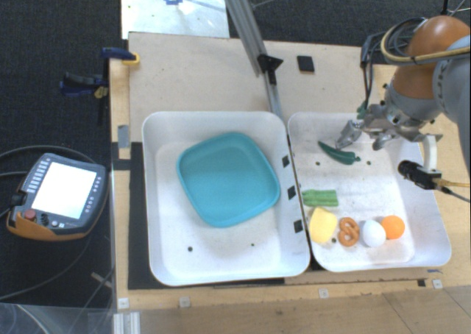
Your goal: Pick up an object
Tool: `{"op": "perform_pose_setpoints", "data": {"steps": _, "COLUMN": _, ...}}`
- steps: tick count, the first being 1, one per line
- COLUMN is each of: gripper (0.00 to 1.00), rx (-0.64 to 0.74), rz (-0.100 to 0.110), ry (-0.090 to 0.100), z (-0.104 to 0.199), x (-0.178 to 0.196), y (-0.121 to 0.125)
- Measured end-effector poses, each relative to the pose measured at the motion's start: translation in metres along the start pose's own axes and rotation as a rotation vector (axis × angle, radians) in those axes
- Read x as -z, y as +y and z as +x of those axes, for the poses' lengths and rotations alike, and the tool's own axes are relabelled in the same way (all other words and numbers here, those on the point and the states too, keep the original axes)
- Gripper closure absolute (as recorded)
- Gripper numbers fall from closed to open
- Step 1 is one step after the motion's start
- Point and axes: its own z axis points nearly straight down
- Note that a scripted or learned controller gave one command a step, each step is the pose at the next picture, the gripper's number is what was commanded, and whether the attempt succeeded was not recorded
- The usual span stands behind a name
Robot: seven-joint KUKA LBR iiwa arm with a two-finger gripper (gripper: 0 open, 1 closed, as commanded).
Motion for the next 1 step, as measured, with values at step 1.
{"op": "perform_pose_setpoints", "data": {"steps": 1, "gripper": 1.00, "rx": 0.000, "rz": -0.007, "ry": -0.001, "z": -0.0005, "x": 0.0142, "y": 0.0016}}
